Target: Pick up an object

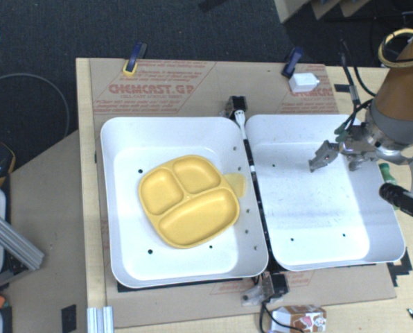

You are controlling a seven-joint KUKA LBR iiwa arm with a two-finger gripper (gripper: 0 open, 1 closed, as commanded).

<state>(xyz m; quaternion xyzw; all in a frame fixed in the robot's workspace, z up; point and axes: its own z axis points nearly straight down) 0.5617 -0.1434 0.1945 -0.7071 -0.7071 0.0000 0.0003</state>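
A yellow three-section plate (188,200) lies flat in the left bin (120,144), a little right of its middle. A small pale yellow piece (236,183) pokes out from under the plate's right edge. My gripper (339,159) hangs over the upper right part of the right bin (317,234), well apart from the plate. Its fingers (322,155) stand spread, open, with nothing between them.
The two bins meet along a dark seam with a black clip (238,106) at its far end. A white block (303,82) and a blue-yellow clamp (133,59) sit on the cardboard behind the bins. The arm's orange band (402,89) rises at the right.
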